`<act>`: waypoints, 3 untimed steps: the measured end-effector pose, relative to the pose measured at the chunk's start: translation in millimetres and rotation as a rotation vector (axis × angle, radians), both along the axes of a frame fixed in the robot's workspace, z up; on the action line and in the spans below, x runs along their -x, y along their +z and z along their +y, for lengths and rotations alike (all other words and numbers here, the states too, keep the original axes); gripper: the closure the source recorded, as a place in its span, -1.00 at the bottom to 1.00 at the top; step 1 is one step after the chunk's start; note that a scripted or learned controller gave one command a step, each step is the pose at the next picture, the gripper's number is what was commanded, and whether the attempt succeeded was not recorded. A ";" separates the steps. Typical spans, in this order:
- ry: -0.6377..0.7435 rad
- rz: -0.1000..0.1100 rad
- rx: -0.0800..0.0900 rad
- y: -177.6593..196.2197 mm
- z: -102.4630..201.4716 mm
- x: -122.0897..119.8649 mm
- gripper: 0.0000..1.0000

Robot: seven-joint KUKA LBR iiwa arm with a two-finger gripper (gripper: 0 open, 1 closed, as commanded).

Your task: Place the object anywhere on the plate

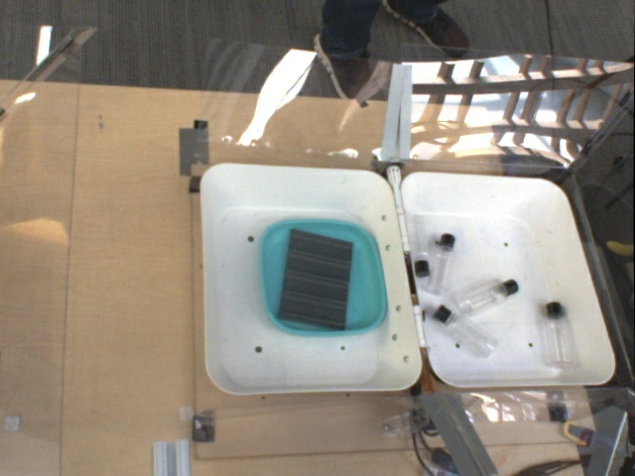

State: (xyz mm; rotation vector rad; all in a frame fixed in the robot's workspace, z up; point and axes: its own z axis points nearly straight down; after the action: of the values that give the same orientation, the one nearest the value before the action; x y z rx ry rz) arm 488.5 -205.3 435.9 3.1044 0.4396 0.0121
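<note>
A dark grey ribbed rectangular block [317, 279] lies flat on the teal plate [370, 296], slightly tilted and roughly centred. The plate sits in the middle of the left white bin [228, 296]. Nothing touches the block from above or the sides.
The right white bin [526, 216] holds several clear vials with black caps, among them one near the divider [444, 252], one lying aslant in the middle [486, 297] and one at the right [557, 333]. A person's legs and shoes [347, 58] stand beyond the bench's far edge.
</note>
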 end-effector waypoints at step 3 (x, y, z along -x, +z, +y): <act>-0.070 0.001 -0.001 -0.2 0.1 -0.1 -1.00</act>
State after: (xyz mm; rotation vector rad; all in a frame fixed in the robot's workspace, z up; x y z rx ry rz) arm 488.6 -205.2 435.7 3.1188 0.3305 0.0108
